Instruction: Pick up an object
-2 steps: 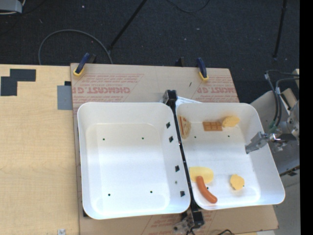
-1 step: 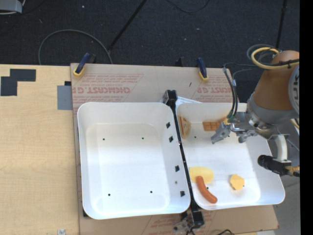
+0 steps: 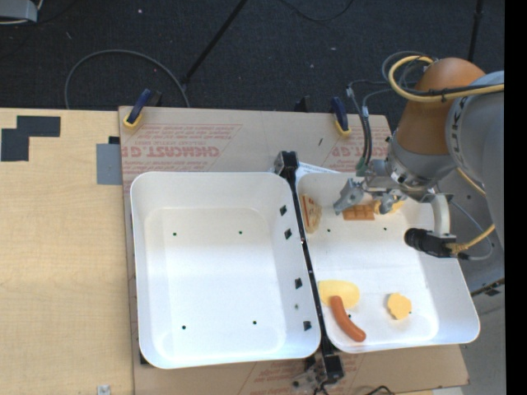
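Observation:
My gripper (image 3: 365,203) hangs low over the back of the right bin (image 3: 449,290), open, with its grey fingers (image 3: 347,197) spread wide. A small orange-brown waffle-like piece (image 3: 359,213) lies right under the fingertips, between them. A bit of yellow (image 3: 396,206) shows just to its right, partly hidden by the gripper. A tan bread slice (image 3: 311,212) leans against the divider at the left of this bin. Toward the front lie a yellow piece (image 3: 340,291), a red sausage (image 3: 348,318) and a small orange-yellow piece (image 3: 398,306).
The left bin (image 3: 144,220) sits beside the right one, joined by a black-clipped divider (image 3: 298,245). The arm's black side fitting (image 3: 428,241) and cables overhang the right bin's far right. Two clamps (image 3: 339,115) hold the cardboard base.

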You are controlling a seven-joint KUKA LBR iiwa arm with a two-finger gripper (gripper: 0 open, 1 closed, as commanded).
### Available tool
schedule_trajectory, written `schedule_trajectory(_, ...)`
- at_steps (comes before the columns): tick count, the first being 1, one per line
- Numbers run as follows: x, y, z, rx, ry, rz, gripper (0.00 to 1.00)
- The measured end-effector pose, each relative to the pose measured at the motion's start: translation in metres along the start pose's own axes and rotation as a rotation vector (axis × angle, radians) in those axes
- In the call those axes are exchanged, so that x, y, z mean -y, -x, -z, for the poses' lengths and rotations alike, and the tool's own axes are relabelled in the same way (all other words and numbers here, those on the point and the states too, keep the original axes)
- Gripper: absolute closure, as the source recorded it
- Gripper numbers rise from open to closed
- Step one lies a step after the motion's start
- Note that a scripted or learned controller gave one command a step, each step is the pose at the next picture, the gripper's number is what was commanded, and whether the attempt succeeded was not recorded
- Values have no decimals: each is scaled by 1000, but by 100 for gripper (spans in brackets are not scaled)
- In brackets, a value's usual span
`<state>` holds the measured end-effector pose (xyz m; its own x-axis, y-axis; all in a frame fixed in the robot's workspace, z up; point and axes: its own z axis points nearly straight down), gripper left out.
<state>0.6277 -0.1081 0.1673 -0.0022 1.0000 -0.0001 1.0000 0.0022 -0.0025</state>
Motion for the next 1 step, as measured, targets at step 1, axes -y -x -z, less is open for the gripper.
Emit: schedule_trajectory(1, 54, 77, -83, 0, -4, -9, 0)
